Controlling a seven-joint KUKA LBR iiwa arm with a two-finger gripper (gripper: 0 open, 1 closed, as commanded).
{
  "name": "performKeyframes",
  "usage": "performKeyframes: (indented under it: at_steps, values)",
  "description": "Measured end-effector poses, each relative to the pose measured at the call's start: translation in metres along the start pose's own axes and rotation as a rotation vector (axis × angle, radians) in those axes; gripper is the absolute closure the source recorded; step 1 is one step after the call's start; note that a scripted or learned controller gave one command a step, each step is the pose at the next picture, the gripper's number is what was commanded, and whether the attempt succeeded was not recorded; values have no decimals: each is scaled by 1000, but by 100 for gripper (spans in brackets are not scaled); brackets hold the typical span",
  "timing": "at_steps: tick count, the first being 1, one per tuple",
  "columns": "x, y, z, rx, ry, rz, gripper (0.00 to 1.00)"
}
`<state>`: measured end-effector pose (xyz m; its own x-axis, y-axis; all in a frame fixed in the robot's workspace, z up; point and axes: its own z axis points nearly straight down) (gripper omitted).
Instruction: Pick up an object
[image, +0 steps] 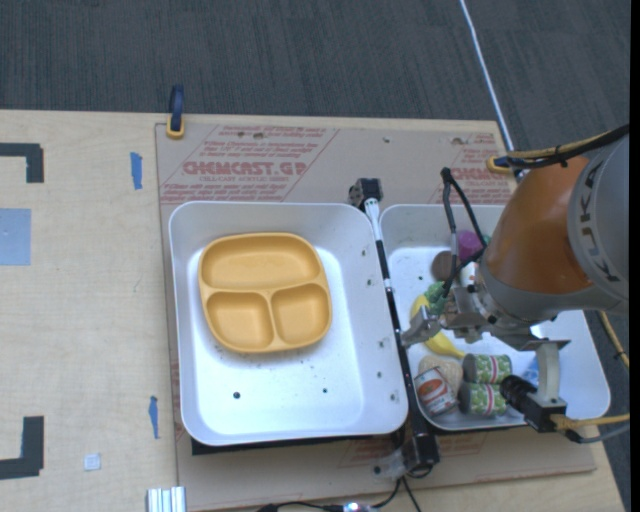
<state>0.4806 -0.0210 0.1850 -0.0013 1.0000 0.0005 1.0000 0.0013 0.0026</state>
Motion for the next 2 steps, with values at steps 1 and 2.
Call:
performKeyframes:
  at_steps: [1,2]
  values:
    - [-105,0,97,-3,-4,3,0]
    - [-104,3,86,-12,-4,3,100]
